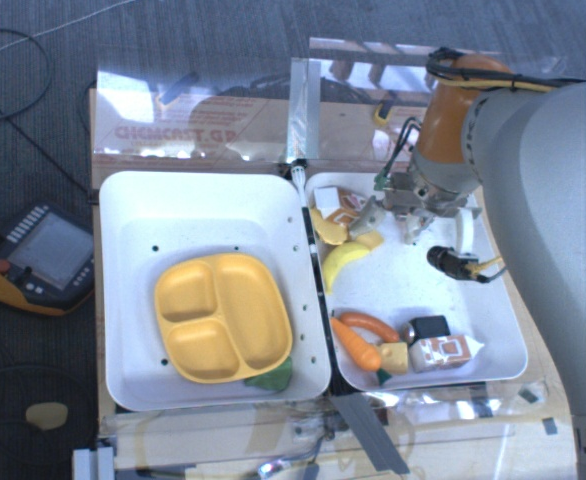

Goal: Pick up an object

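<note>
The gripper (393,218) hangs with jaws spread, empty, over the banana (345,260) (light, smooth plastic I'd guess); best pinched across its curved middle.

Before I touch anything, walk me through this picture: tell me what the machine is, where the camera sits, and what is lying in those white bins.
One camera above the bench looks down at a slant. The grey robot arm with an orange band reaches in from the right, and its two-finger gripper hangs over the far end of the right white bin; nothing shows between its fingers. That bin contains a yellow banana, an orange plastic carrot, a small red-and-white carton and a few other small toys. The left white bin holds a yellow plastic plate with three compartments, with something green peeking from under its near edge.
</note>
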Robot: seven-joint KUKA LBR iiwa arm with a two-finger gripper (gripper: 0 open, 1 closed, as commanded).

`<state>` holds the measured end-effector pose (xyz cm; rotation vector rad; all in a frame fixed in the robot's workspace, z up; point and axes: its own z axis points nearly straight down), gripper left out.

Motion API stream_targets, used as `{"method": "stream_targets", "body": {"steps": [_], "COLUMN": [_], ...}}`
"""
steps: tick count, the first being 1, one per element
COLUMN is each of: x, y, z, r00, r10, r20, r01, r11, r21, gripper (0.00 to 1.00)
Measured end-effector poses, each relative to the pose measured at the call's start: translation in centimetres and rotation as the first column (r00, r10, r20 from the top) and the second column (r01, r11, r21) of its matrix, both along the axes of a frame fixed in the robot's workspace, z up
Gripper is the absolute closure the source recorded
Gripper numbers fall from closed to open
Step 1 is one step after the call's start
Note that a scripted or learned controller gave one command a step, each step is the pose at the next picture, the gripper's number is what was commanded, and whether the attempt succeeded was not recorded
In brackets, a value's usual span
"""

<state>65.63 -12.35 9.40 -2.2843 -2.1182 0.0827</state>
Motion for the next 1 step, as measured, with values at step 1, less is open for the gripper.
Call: {"method": "stream_targets", "body": {"steps": [1], "x": [-0.10], "y": [0.04], "z": [-0.31], "r00": [0.999], "r10": [0.042], "r20": [0.011], "r01": [-0.042], "r11": [0.999], "r21": [0.001], "gripper": [0.00]}}
